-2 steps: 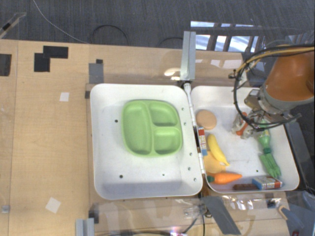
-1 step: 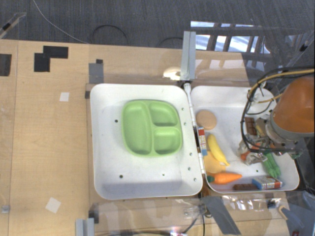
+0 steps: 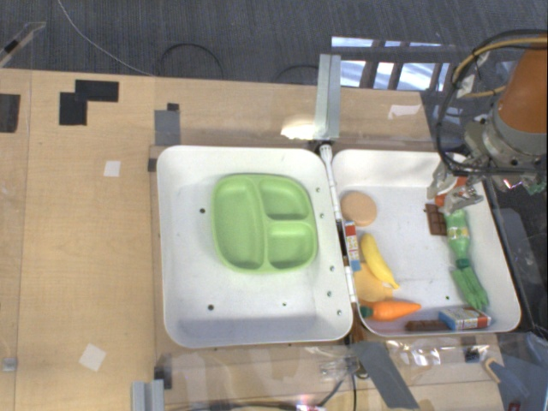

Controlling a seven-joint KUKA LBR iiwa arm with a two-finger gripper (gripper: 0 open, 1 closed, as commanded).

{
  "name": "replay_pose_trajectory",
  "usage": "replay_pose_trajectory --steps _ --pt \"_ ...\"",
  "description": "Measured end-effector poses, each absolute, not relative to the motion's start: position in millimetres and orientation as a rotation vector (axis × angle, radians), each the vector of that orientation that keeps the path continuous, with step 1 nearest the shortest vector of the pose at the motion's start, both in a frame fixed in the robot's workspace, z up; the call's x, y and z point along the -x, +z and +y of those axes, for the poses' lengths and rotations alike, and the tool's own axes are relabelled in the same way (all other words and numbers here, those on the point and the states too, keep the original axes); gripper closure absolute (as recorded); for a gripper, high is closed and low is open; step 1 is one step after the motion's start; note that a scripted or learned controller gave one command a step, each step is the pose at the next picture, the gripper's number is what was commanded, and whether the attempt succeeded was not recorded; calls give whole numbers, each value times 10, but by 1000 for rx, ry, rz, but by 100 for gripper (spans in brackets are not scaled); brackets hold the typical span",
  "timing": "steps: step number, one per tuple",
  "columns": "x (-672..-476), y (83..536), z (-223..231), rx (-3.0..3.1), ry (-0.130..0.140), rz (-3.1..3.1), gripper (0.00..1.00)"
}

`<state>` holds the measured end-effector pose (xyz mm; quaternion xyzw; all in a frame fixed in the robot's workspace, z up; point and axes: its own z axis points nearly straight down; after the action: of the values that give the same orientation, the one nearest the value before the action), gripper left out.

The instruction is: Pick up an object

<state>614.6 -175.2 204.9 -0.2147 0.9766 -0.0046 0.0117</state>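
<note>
A: Bins first: what do you have on the counter [image 3: 77,255]?

B: You have two white bins side by side. The left bin [image 3: 184,315] holds a green divided plate [image 3: 261,223], lying flat near its middle. The right bin [image 3: 411,195] carries the loose items.

A: Which items do you see there?

B: Against its left wall you see a round tan bun [image 3: 359,207], a banana [image 3: 378,260] below it, a yellow piece [image 3: 368,286] under the banana, and a carrot [image 3: 393,310] lying across the near corner. Along the near wall sit a dark bar [image 3: 422,324] and a small blue and white box [image 3: 465,318]. Down the right side you find a green bottle [image 3: 457,234] and, below it, a dark green vegetable [image 3: 471,286]. A brown block [image 3: 436,220] sits just left of the bottle.

A: And the claw?

B: Your claw [image 3: 456,187] hangs over the far right corner of the right bin, just above the brown block and the bottle's top. Whether it is spread or pressed together, you cannot tell from this angle.
</note>
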Motion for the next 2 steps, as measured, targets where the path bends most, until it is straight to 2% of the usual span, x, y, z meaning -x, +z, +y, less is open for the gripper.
replay_pose_trajectory --steps 1,2 --pt "-6149 2124 -1739 670 -10 3045 100" --pt "-5596 2239 -1003 605 0 3070 100"
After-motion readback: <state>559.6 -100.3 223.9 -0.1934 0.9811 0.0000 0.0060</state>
